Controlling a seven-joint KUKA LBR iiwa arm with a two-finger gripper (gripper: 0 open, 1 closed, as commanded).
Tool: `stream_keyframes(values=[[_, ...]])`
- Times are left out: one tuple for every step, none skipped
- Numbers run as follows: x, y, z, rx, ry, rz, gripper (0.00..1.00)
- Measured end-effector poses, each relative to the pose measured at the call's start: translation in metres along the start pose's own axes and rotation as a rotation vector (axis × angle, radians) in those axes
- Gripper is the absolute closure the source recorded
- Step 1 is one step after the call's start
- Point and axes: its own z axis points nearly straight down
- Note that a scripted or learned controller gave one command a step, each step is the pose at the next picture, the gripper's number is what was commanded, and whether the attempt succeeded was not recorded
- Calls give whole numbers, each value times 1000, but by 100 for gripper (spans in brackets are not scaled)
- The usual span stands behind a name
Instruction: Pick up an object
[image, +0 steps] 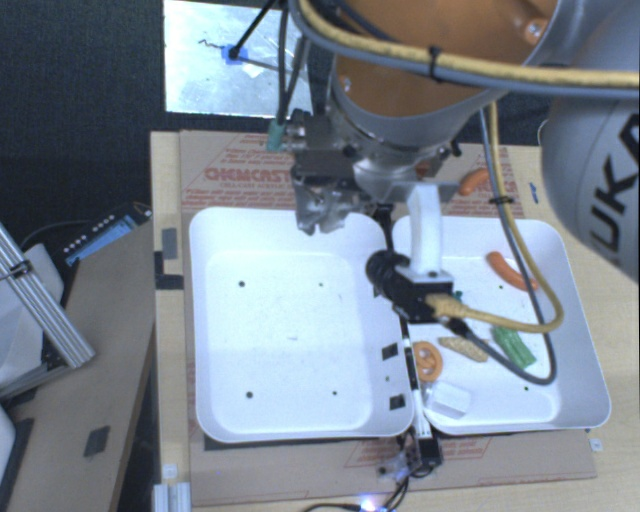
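Starting with the right bin (578, 330), you find every candidate: a green block (512, 346), an orange sausage shape (508, 270), a white block (448, 400), a tan oblong (462, 347) and a pretzel-like ring (427, 361). All look light and probably stiff. The green block seems easiest, pinched across its narrow width. The gripper (322, 212) hangs over the left bin's (215, 400) far rim; you cannot tell whether it is parted or closed.

Quick count: two white bins, the left bin (290, 330) and the right bin (570, 300). In the right one I see one orange carrot-looking piece (508, 270), one green piece (512, 346), one pretzel (427, 361), one tan crumbly stick (464, 347) and one white block (449, 400). One more orange thing (474, 182) sits on the cardboard behind.
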Motion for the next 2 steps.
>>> stream_keyframes(values=[[0,0,-11,-2,1,-4,100],[0,1,-22,-4,2,-8,100]])
